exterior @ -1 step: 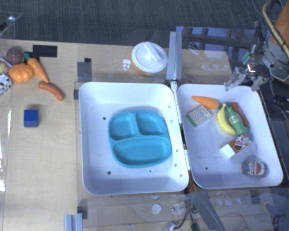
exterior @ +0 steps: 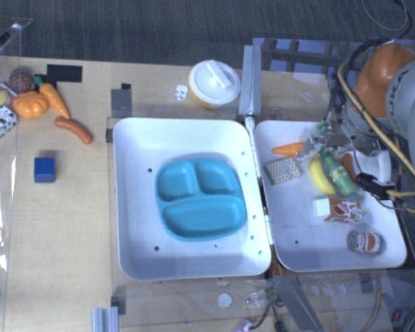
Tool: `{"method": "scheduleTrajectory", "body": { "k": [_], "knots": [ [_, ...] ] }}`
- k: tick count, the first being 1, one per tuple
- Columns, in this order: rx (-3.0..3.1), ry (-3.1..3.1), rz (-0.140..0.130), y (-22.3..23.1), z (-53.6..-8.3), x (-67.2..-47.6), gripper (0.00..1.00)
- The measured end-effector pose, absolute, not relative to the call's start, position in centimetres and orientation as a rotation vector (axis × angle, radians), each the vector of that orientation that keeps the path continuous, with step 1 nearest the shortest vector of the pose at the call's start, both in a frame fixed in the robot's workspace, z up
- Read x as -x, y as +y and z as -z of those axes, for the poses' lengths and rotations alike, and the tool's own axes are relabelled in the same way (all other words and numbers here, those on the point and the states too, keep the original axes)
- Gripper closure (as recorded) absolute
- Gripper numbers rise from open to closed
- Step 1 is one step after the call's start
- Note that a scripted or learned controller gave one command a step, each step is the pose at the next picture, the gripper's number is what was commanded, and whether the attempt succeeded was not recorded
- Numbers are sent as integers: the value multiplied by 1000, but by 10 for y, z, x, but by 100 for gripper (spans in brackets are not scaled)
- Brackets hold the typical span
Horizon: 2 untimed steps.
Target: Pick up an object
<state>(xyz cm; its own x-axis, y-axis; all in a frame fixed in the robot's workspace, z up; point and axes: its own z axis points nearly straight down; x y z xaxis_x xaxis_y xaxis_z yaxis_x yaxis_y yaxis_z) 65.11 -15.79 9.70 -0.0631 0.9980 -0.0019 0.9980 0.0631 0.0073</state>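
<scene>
The arm (exterior: 394, 88) reaches over the right bin (exterior: 290, 251). The gripper (exterior: 326, 138) sits low at the bin's upper middle, just beside the carrot (exterior: 288, 149), banana (exterior: 321, 177) and green bottle (exterior: 339, 174). Jaw opening cannot be determined. The left bin (exterior: 135, 206) holds a blue tray (exterior: 200, 199).

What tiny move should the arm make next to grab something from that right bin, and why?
Probably lower straight down a little. The gripper hovers at the top of the right white bin, beside the small orange toy carrot, yellow toy banana and green bottle, with nothing seen held.
</scene>
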Motion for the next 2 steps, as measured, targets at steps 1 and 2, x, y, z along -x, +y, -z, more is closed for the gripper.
{"method": "scheduleTrajectory", "body": {
  "k": [1, 2],
  "knots": [
    [-2142, 2287, -10, -157, -109, -653, 100],
    [-2335, 2094, -6, -136, -204, -660, 100]
  ]
}}
